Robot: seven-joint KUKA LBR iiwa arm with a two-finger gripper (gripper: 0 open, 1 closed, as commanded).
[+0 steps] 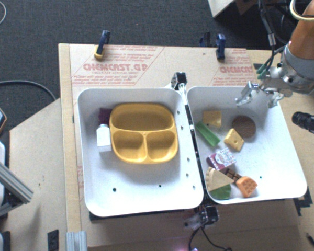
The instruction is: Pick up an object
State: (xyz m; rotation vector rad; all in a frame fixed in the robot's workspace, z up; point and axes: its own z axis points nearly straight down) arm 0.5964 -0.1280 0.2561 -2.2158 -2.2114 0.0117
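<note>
Over the right bin's far edge: I see the grey two-finger gripper [259, 94] hanging, its fingers spread apart with nothing between them.
Right shallow white bin [282, 156]: I count a round brown disc [244, 126], two pale yellow cheese-like blocks [212, 118] [234, 139], a green stick [207, 134], a small purple-and-clear packet [221, 158], a tan-and-green wedge [217, 183] and an orange block [246, 186].
Nearest to gripper: the brown disc, below it and apart.
Left shallow white bin [89, 156]: a yellow three-part plastic tray [143, 132], with a small white bottle [103, 137] touching its left side.
</note>
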